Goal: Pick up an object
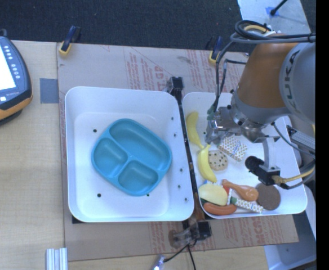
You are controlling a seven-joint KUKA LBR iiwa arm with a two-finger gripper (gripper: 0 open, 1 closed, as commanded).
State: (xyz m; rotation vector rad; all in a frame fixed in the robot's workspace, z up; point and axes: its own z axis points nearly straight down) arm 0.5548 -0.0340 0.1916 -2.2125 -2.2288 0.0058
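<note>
Nearest you in the right bin [299,207] lie a sausage [219,209] and a drumstick [240,189]. Beyond them a cookie [217,161] sits beside a banana [205,165]. The gripper [214,129] hangs just past the cookie; you cannot tell how it stands.

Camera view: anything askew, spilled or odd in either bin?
Nothing spilled or damaged. Blue divided plate sits rotated in the left bin. Toy food, including bananas, cookie and hot dog, lies crowded along the right bin's left and near sides.
</note>
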